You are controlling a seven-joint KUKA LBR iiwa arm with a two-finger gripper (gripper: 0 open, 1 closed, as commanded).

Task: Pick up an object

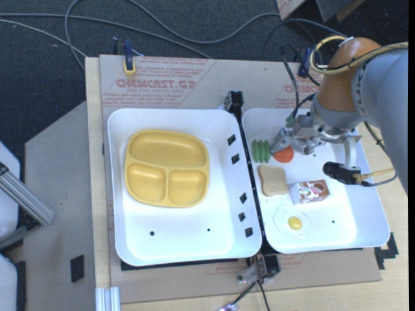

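Over the right bin, poised just above an orange-red toy piece with a green toy vegetable to its left: end effector, finger state impossible to tell under the wrist. Nearer, a bread slice, a small printed packet and a fried egg; in the left bin, a yellow divided tray. Orange-red piece probably light, rigid, slippery plastic; best pinched across its narrow middle.
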